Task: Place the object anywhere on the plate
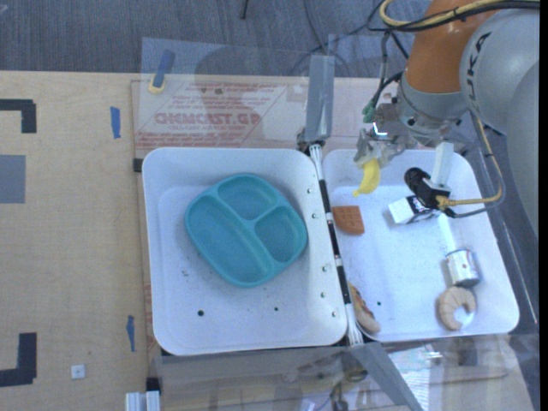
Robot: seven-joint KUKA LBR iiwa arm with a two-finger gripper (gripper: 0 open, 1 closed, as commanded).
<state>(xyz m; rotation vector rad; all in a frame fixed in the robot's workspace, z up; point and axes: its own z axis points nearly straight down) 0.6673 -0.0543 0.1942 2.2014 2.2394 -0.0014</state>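
Observation:
A teal divided plate [247, 228] lies in the left white bin [171, 315]. My gripper [373, 157] hangs over the back left corner of the right bin [497, 315]. A small yellow banana-shaped object [369, 179] sits between its fingers and hangs down from them, just above the bin floor. The gripper is shut on it. The plate is well to the left of the gripper, across the divider between the bins.
In the right bin lie an orange-brown square cracker [348, 219] near the divider, a silver cylinder [461, 268], a pale croissant [454, 306] at the front right, and a bread-like piece [366, 312] against the front left wall.

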